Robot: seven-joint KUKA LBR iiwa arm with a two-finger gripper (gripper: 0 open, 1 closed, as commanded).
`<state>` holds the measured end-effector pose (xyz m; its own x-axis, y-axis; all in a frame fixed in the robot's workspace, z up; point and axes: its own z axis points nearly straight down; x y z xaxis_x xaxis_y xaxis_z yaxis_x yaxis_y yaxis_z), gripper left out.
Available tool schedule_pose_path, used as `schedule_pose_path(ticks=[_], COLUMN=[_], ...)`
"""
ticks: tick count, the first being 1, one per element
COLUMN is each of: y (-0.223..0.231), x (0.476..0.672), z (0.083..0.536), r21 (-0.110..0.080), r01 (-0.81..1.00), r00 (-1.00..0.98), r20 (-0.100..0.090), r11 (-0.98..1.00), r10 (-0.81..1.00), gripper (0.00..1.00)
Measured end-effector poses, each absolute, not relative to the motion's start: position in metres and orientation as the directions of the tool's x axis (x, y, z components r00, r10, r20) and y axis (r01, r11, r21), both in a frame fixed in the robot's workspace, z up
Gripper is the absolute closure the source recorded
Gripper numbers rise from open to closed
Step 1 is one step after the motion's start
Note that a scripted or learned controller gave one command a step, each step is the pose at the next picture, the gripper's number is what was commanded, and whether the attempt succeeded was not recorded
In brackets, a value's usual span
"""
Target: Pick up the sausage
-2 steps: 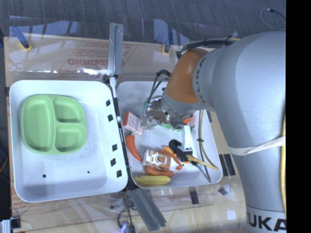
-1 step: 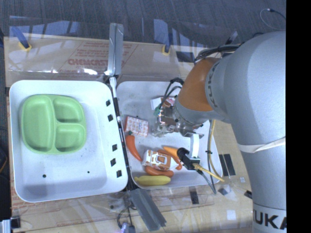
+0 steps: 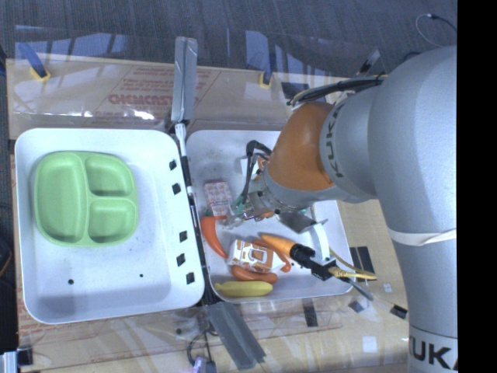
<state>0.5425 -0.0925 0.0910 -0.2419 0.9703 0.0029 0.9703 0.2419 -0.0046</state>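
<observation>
1. Closest to the lens is the arm [image 3: 419,154]. It comes in from the right and bends down over the right bin [image 3: 233,142], so its orange band covers a good chunk of what's below.
2. The gripper [image 3: 242,207] sits low around the middle of that bin, just beside a pink packet [image 3: 217,195]. The wrist blocks the view, so I honestly can't tell how far open it is. Nothing visibly in it either.
3. I'd say the sausage [image 3: 252,273] is the reddish stubby thing near the front wall. It's squeezed between a carton [image 3: 250,252] and a banana [image 3: 245,288], touching both or as good as.
4. A pepper [image 3: 211,235] lies along the left wall and a carrot [image 3: 278,245] leans against the carton. Looks like a dumped pile, everything crowded toward the front.
5. The left bin [image 3: 46,301] just holds a green plate [image 3: 84,199], well apart from the action.
6. My read: the gripper is farther back than the sausage, so it isn't lined up for the pick. With neighbours that tight, it could easily shove the banana or catch the carton instead.
</observation>
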Motion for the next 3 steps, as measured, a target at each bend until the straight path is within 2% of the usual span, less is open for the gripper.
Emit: schedule_pose_path(ticks=[1, 2, 3], y=[-0.102, -0.098, -0.099], x=[0.476, 0.536, 0.536], z=[0.091, 0.092, 0.107], r21=[-0.003, 0.000, 0.000], r01=[0.919, 0.805, 0.726], r00=[-0.394, -0.593, -0.688], r20=[0.003, 0.000, -0.001], r11=[0.394, 0.593, 0.688], r10=[0.919, 0.805, 0.726], gripper=[0.00, 0.00, 0.00])
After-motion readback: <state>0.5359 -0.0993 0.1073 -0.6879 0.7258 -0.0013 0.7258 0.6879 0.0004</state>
